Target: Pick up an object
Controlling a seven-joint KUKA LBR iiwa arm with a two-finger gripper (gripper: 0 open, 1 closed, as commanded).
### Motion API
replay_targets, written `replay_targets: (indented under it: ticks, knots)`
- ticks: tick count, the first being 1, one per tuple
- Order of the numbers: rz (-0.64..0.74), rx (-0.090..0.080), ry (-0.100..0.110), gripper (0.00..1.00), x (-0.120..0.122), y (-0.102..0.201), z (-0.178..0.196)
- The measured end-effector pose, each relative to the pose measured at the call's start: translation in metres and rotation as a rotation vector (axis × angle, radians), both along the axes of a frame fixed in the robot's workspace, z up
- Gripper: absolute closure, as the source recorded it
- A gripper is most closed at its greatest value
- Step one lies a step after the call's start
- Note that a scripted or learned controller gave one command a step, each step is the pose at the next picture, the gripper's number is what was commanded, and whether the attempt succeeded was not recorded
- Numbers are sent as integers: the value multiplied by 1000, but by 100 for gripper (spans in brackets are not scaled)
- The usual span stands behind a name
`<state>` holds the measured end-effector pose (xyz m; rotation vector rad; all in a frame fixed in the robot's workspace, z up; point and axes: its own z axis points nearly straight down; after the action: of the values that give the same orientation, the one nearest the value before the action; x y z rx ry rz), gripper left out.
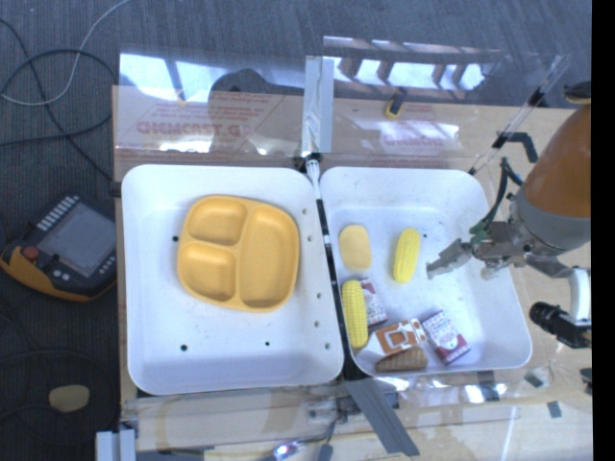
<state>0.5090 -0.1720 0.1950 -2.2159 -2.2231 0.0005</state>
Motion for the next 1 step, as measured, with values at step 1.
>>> replay_targets:
  ticks: [1]
  knots:
    - [77, -7, -15, 0, 60, 19, -105]
